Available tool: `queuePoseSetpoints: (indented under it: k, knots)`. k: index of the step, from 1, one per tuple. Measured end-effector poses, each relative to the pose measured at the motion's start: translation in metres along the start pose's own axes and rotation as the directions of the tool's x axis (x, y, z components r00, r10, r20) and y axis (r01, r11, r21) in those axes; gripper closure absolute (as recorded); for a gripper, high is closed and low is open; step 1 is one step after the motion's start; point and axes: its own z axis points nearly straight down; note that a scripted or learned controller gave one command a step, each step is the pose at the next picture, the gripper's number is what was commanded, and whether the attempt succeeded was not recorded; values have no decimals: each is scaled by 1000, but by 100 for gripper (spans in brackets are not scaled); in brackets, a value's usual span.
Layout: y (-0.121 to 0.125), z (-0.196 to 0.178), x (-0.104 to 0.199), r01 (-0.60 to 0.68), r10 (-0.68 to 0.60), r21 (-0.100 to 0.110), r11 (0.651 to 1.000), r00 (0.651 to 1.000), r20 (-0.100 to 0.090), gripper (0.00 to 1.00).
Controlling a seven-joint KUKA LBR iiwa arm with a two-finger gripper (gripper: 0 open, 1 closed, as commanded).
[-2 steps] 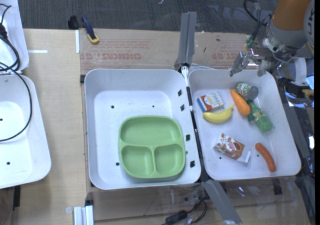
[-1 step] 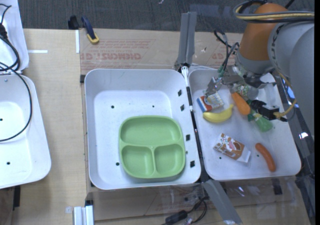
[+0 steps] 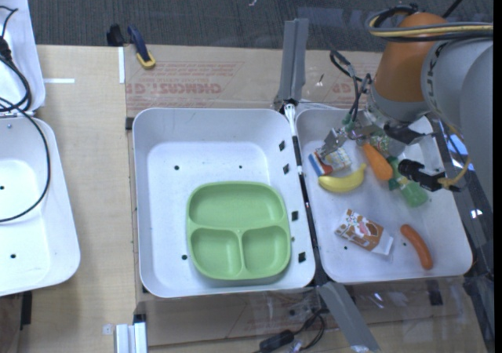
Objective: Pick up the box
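The box [image 3: 363, 232] is a small white and red-brown carton. It lies flat in the right bin [image 3: 447, 265], towards the front, between the banana and the sausage. My gripper [image 3: 339, 146] hangs low over the back left part of that bin, well behind the box and apart from it. Right under the gripper is a small white item with a blue and red edge [image 3: 328, 161]; whether the gripper touches it is unclear. The grey arm with its orange band [image 3: 408, 61] reaches in from the right.
A banana [image 3: 343, 181], a carrot [image 3: 377, 161], a green object [image 3: 413, 193] and a red sausage [image 3: 416, 245] share the right bin. In the left bin [image 3: 157, 155] lies a green divided plate [image 3: 238, 230]. Cables hang around the wrist.
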Motion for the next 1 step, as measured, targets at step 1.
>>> queuePoseSetpoints:
  k: [1]
  knots:
    - [7,1,-4,16,-16,6,1000,1000,-4,0]
